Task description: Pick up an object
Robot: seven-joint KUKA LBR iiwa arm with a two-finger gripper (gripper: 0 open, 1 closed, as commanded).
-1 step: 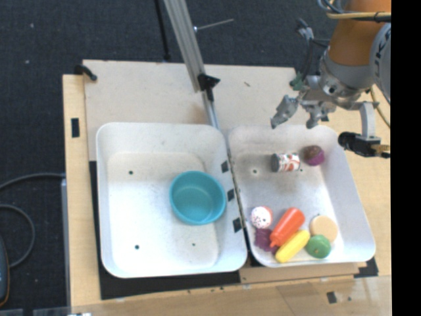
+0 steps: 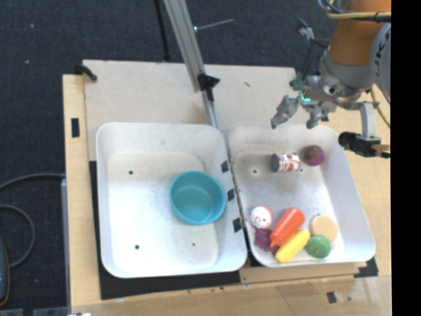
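Hanging above the far edge of the right bin (image 2: 342, 176), the gripper (image 2: 299, 114) has its two fingers spread with nothing between them; the grey arm (image 2: 355, 41) with its orange band reaches in from the right, over the bench's far right corner.

Pale wood makes up the bench (image 2: 138, 94), and it stands on dark speckled carpet (image 2: 79, 18); a slanted metal post (image 2: 187, 41) rises from the bench's far edge, between the bins; dark cables curl on the floor off the bench's left edge.

Nearest the gripper, toward the right bin's far edge, lies a small can (image 2: 285, 162) on its side, white with a red label and a dark end; just beside it, toward the bin's right edge, sits a purple ball (image 2: 314, 155).

Along the near edge of that bin lies a cluster: a white and pink ball (image 2: 261, 216), a purple piece (image 2: 264, 239) just beside it, an orange carrot (image 2: 287, 224) touching a yellow banana (image 2: 292, 246), a tan disc (image 2: 323, 227), and a green round fruit (image 2: 319, 245) near the near right corner.

Beside it, the left bin (image 2: 131, 176) holds a teal bowl (image 2: 197, 197), upright, close to its right edge.
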